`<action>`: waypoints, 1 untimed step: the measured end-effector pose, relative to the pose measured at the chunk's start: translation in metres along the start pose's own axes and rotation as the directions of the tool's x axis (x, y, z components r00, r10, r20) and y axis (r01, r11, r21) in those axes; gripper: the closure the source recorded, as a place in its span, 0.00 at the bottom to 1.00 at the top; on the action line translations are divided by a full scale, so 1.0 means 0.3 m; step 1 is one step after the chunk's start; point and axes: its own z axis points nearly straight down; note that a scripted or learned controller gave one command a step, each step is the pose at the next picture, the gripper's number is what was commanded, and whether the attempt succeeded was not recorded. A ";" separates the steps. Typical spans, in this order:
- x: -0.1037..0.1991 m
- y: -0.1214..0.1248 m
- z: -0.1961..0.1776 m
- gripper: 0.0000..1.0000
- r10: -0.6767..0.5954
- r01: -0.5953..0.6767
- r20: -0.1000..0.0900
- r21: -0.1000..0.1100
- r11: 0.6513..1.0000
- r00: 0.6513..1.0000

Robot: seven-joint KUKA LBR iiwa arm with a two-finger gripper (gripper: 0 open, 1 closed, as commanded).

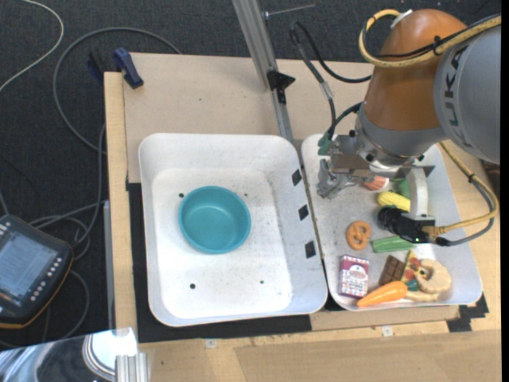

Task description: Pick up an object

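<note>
Across the bench, left to right, as you would read it from above:

Far left edge: a handheld control pendant (28, 269) lies on the dark floor, off the bench, within your reach but clear of the arm's sweep.

Left bin (159, 153): it carries a single teal bowl (215, 219), upright near the bin's centre, well apart from the arm; judged from the layout, this bin serves as the drop side.

Centre top: a metal pole (258, 50) slants up out of the frame from between the two bins.

Right bin (469, 281): this is where your pickable objects lie, crowded in the lower half of the bin. You have a pretzel (358, 233) just right of the bin's left wall, a small pink carton (355, 275) below it, an orange carrot (383, 294) along the bottom rim, a brown chocolate bar (392, 269) just above the carrot, and a green piece (391, 244) right of the pretzel.

Gripper (330, 183): it hangs low over the upper left of the right bin, above the pretzel and apart from it, likely lining up a descent.

Jaws: you cannot tell from this slant whether they are spread or pressed together; nothing is visibly between them.

Arm (413, 78): its orange-and-grey bulk covers the bin's upper right, hiding whatever sits under it.

Task standing: by this picture, no object is lifted yet.
</note>
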 end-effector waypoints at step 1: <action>0.170 0.032 -0.010 1.00 -0.001 0.001 0.004 -0.015 1.000 1.000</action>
